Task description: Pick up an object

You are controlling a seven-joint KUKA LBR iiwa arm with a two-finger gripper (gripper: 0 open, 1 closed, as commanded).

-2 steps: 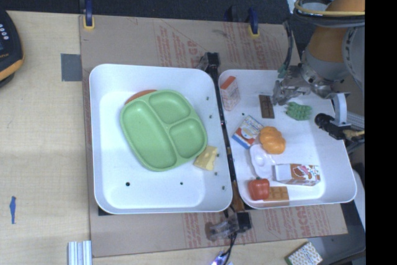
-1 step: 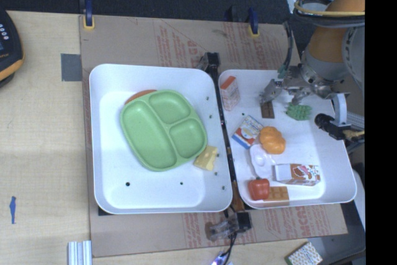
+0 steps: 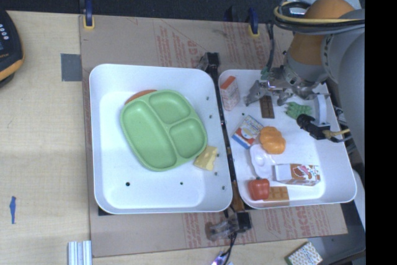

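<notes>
My gripper [image 3: 265, 96] hangs low over the far part of the right bin [image 3: 338, 161], fingers spread and nothing between them. A small brown block [image 3: 267, 108] lies just in front of the fingertips. To its left stands a small carton with an orange top [image 3: 229, 92], and a green leafy toy [image 3: 298, 110] lies to its right. Nearer the front are a printed packet [image 3: 248, 131], an orange fruit [image 3: 273, 140], a white scoop [image 3: 260, 161], a milk carton on its side [image 3: 298, 174], a red pepper [image 3: 259, 188] and a tan cracker [image 3: 278, 194].
The left bin [image 3: 111, 189] holds a green divided plate [image 3: 163, 129] lying over an orange disc [image 3: 141, 95], with a yellow wedge [image 3: 206, 159] by its right side. Blue clamps [image 3: 89, 12] grip the cardboard's far edge. A black and yellow device [image 3: 7, 46] sits at the far left.
</notes>
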